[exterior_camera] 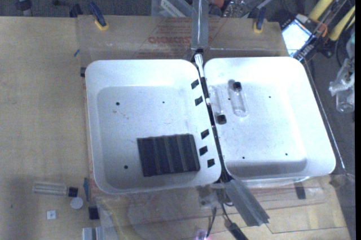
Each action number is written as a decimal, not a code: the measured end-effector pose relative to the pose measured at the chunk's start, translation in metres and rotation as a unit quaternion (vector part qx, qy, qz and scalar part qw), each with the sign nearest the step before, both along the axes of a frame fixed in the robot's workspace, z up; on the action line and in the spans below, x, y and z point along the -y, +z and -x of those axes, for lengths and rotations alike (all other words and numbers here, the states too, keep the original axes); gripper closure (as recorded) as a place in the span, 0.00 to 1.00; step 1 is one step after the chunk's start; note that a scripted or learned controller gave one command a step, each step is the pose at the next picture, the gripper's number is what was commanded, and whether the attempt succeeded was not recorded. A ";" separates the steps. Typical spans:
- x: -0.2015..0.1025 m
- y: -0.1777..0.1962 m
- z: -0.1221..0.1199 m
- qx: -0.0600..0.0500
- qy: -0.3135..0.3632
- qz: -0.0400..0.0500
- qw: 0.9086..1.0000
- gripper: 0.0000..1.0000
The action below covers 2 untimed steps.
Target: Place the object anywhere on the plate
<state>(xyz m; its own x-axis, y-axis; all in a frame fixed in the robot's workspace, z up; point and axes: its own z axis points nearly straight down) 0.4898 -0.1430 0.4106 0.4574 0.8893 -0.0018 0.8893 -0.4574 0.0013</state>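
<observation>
Clear plastic vials (239,99) with black caps lie in the right bin (282,137), left of centre near the divider, while the dark ribbed plate (168,154) rests in the left bin's (113,120) lower half.

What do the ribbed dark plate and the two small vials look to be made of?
Plate: matte dark grey, ribbed, no glare; likely rubber or plastic. Vials and: clear glass or plastic, since the white bin shows through them; each has a dark cap.
</observation>
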 end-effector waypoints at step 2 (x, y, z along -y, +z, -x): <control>-0.071 0.018 -0.063 0.002 -0.434 -0.001 0.901 1.00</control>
<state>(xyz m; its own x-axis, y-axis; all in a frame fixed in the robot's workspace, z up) 0.5531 -0.0723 0.4290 0.9804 0.1969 0.0020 0.1969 -0.9804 0.0013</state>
